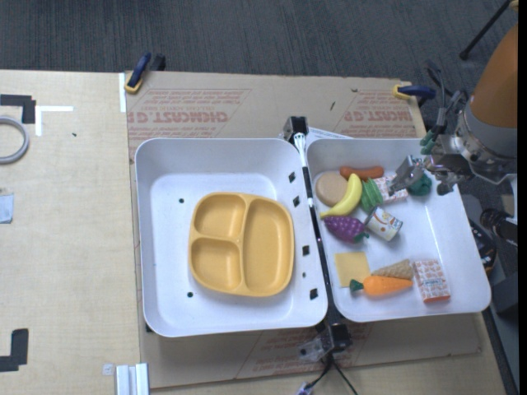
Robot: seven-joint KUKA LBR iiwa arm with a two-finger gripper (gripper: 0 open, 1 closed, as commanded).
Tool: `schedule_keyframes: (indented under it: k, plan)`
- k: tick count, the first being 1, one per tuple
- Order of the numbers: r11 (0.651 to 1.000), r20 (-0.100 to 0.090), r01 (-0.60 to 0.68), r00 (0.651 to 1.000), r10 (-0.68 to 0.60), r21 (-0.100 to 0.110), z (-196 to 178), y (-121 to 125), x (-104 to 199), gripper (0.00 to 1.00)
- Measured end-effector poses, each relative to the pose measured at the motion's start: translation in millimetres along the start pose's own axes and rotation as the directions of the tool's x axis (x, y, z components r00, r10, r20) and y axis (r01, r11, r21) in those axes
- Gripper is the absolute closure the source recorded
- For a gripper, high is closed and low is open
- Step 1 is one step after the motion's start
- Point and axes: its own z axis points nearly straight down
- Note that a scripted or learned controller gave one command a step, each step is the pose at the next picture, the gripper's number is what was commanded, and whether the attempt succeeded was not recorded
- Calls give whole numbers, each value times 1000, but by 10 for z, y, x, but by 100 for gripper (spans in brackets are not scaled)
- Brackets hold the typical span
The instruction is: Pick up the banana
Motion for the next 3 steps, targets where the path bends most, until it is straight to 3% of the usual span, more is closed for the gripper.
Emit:
schedule_keyframes:
  k: [1,2,3]
  plan:
    - [995,0,-101,995,101,1,659,816,702,0]
    - [998,-1,61,998,-61,1,750,483,638,0]
    - [916,1,400,916,-400,-2,1576,638,173,0]
